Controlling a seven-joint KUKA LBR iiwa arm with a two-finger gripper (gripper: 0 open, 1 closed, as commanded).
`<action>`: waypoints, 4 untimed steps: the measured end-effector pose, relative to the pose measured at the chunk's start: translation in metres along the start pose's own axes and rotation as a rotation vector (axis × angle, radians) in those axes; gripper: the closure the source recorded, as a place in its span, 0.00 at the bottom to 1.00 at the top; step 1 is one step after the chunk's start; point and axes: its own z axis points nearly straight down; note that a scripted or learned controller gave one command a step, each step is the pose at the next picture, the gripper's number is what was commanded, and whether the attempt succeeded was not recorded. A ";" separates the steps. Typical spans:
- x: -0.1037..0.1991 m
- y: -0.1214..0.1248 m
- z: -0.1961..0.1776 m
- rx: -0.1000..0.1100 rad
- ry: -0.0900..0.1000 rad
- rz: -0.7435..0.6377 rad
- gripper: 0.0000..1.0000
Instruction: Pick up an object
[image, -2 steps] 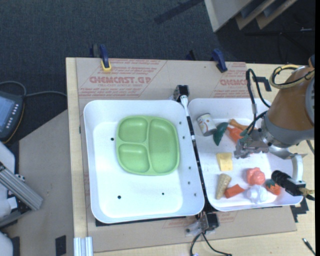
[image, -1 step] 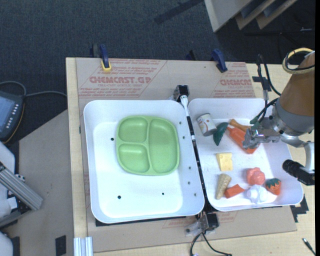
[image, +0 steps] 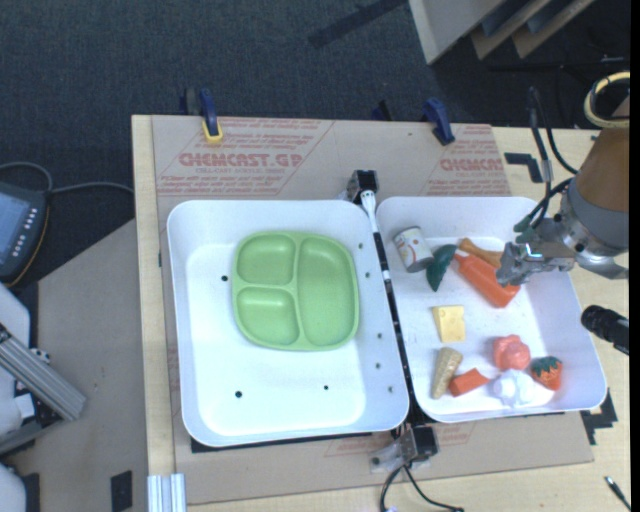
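The arm is cut off by the right edge of the frame — only its wrist section shows. The gripper covers the right end of the orange carrot-like piece, and its fingertips are too small and blurred to read. The white object at the right bin's lower corner is too blurred to identify.

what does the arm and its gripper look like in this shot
The arm is grey metal with a broad orange band above the wrist and rounded, cylindrical segments. Thin black cables loop along its side toward the wrist. The gripper is a small dark and silver metal assembly, too small and blurred to make out finer markings.
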 end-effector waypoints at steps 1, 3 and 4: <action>0.059 -0.014 0.006 0.009 0.004 -0.004 1.00; 0.163 -0.039 -0.003 0.009 0.004 -0.005 1.00; 0.203 -0.035 -0.008 0.004 0.003 -0.004 1.00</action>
